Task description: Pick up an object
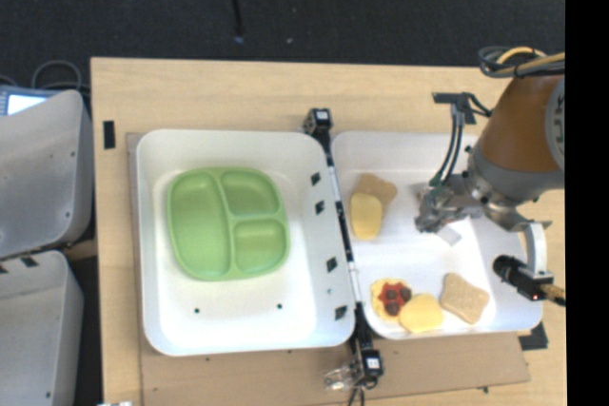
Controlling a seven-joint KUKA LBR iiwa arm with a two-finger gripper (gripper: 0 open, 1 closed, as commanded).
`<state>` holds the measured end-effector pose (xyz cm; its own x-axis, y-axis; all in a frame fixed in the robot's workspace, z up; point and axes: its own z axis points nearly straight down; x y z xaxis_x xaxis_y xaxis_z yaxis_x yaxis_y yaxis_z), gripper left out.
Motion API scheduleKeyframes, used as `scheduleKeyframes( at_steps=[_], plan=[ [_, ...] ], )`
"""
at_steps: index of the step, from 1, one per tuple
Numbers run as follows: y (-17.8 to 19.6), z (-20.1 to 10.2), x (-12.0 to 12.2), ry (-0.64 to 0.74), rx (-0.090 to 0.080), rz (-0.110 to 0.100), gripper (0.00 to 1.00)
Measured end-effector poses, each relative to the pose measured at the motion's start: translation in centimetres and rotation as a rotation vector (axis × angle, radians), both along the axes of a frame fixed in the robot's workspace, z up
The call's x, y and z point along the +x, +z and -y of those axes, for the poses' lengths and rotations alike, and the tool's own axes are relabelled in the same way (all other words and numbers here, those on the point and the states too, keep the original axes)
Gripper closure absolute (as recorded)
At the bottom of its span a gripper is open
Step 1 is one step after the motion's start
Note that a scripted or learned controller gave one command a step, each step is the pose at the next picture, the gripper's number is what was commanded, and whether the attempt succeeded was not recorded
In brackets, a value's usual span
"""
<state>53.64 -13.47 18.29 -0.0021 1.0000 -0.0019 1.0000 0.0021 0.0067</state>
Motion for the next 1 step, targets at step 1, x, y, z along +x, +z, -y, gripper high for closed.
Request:
scheduleKeyframes(
  at_steps=[1],
  plan=[
    [5.41,0.14,0.19,0.001,0.0,0.001,1.0]
  ],
)
